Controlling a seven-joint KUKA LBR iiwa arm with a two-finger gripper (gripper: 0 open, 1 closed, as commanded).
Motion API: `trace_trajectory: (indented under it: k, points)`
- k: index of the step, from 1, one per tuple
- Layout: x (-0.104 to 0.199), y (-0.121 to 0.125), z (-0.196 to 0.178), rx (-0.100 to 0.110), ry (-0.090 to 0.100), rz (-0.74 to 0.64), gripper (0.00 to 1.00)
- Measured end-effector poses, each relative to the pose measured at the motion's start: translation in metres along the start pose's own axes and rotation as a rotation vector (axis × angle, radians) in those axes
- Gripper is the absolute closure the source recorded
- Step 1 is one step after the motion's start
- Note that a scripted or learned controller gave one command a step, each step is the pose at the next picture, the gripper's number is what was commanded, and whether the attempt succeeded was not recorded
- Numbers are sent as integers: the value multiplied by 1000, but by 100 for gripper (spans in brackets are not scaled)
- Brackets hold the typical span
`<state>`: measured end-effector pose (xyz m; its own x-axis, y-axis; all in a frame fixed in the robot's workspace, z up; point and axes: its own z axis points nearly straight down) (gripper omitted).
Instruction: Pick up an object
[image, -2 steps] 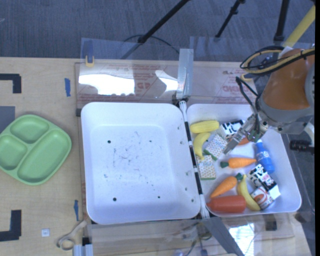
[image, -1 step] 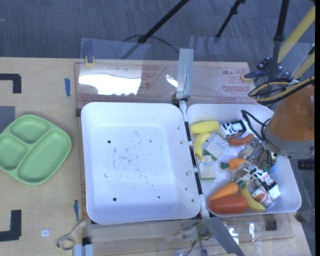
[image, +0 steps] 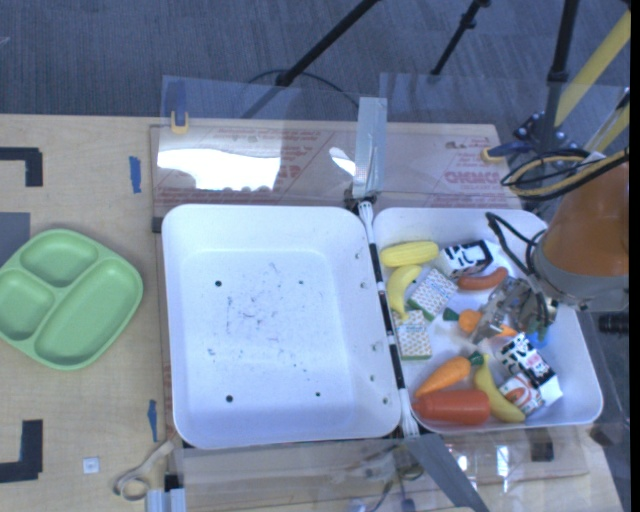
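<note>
Starting at 9 o'clock, the green divided plate (image: 68, 297) sits on the bench, then the left bin (image: 270, 310) with nothing picked into it. At 3 o'clock the right bin (image: 585, 385) holds the toys: yellow banana (image: 404, 255), carrot (image: 445, 374), red pepper (image: 452, 405). The gripper (image: 510, 312) hangs low among them; whether it is open or shut I cannot tell. Nothing looks lifted yet, so the pick seems undone.
</note>
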<state>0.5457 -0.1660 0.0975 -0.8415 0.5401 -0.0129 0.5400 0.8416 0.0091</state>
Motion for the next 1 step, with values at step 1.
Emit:
trace_trajectory:
  k: [1]
  points:
    - [46, -31, 10, 3, 2, 183, 100]
